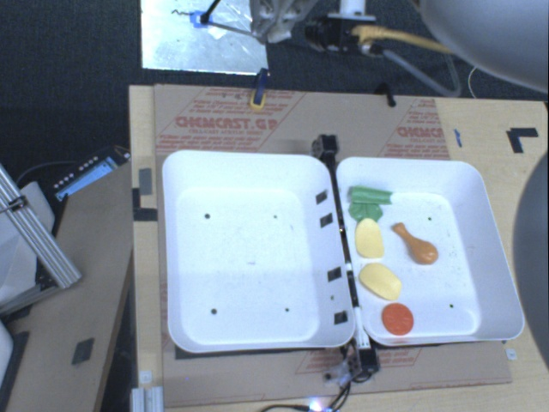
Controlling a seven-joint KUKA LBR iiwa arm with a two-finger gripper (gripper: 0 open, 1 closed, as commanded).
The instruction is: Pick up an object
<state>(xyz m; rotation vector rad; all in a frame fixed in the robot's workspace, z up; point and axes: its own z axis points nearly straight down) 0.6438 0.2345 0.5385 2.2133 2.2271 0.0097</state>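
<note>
The right bin (480,230) holds several small toy foods along its left side. A green leafy piece (369,197) lies at the top. Below it are a pale yellow piece (370,239) and a second yellow piece (380,280). A brown drumstick (416,243) lies to their right, and a red disc (397,318) sits near the front wall. My gripper (273,22) hangs high at the top of the view, beyond the bench's far edge, well away from both bins, with nothing seen in it.
The left bin (249,247) adjoins the right one along a black hinge strip (341,247). Both rest on a brown cardboard sheet (223,118). A yellow-blue clip (257,94) lies behind the bins. The grey arm (480,15) looms at the upper right.
</note>
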